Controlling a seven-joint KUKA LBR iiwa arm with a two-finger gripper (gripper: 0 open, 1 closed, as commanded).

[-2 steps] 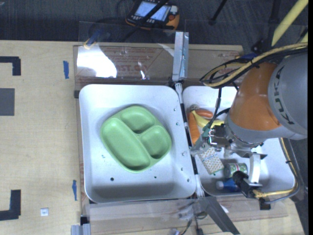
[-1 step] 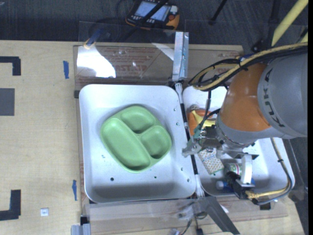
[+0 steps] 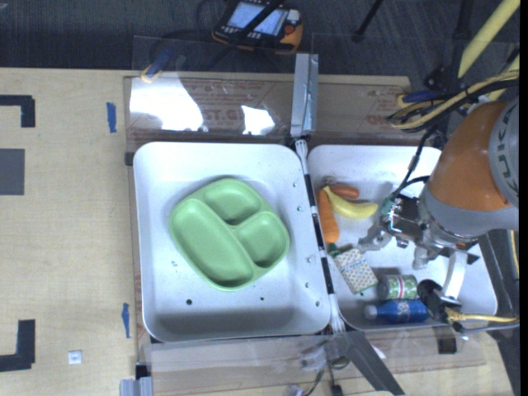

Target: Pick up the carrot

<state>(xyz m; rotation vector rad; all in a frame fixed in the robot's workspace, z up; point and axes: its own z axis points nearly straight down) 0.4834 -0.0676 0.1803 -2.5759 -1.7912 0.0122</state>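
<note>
Camera view puts the carrot (image 3: 328,219) against the left wall of the right bin (image 3: 363,157), lying lengthwise, with a banana (image 3: 350,206) just at its 2 o'clock and a patterned packet (image 3: 355,270) at its 5 o'clock. My gripper (image 3: 402,229) hangs over the middle of that bin, at 3 o'clock from the carrot and apart from it. I cannot tell its state from this angle; nothing visibly sits in it. I judge I am in the approach: next I must shift toward 9 o'clock, align across the carrot and descend, clear of the banana.
</note>
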